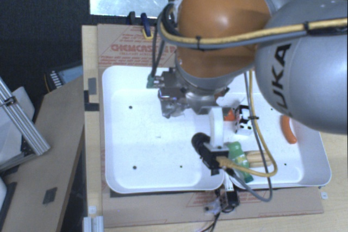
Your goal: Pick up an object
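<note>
Reading the scene from above: find the pincer (173, 101) low over the middle of the white bin (136, 133); treat its opening state as impossible to tell, hidden under the wrist; look to its right for the black-and-white cube (243, 123), just beside a small orange piece (230, 114); look farther right for the orange oblong (289, 131), long axis running near-to-far; expect a rightward shift before any descent.
</note>
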`<state>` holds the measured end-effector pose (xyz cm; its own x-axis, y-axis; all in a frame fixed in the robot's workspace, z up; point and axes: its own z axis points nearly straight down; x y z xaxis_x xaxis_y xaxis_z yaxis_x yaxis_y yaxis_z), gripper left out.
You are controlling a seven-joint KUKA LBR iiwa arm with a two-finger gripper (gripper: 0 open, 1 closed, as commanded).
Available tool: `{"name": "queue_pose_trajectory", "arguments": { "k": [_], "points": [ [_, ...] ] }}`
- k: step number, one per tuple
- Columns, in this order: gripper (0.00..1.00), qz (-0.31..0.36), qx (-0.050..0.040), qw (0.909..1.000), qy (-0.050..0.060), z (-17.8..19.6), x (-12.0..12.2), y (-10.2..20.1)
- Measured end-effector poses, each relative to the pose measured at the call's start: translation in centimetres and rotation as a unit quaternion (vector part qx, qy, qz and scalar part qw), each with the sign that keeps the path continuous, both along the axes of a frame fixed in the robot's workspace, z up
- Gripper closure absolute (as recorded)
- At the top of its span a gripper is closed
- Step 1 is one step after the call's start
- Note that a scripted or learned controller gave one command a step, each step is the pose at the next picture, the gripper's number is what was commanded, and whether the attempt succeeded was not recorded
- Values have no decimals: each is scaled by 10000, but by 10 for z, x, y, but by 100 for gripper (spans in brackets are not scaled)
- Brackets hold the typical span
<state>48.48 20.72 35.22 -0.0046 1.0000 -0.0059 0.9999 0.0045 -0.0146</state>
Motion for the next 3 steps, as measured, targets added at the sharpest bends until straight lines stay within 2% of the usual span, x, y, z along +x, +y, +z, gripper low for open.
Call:
{"name": "queue_pose_trajectory", "arguments": {
  "k": [1, 2, 3],
  "points": [
    [100, -18, 43, 9999, -118, 48, 96, 28],
    [100, -26, 41, 9999, -96, 57, 94, 27],
    [100, -30, 45, 9999, -116, 113, 123, 27]
  ]
}}
